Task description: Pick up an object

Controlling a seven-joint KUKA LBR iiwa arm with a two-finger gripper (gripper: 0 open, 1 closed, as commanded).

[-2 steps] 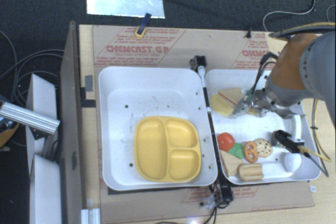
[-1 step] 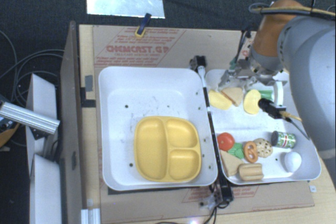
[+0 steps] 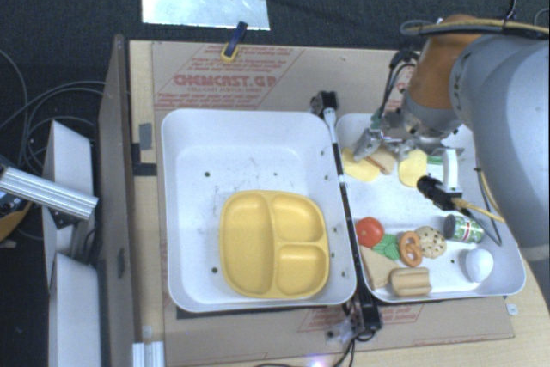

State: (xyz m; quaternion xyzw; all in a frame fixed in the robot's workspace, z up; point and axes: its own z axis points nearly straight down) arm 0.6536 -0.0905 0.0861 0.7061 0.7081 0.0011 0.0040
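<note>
My gripper [image 3: 373, 142] hangs low over the back left part of the right bin [image 3: 507, 271], right above a tan slice of toy bread [image 3: 383, 162]. A flat yellow piece [image 3: 361, 171] lies under the bread's left side, and another yellow piece [image 3: 412, 168] lies just to the right. Nearer the front of this bin are a red tomato [image 3: 369, 230], a green leaf [image 3: 388, 247], a pretzel [image 3: 409, 248], a cookie [image 3: 430, 241], a bun [image 3: 409, 280], a white egg [image 3: 478, 263] and a small green-labelled can [image 3: 465, 229].
The left bin [image 3: 198, 142] holds a yellow divided plate [image 3: 273, 241] toward its front right. The two bins meet along a shared rim [image 3: 341, 185] close to the gripper's left. The grey arm [image 3: 503, 99] covers the right bin's back right corner.
</note>
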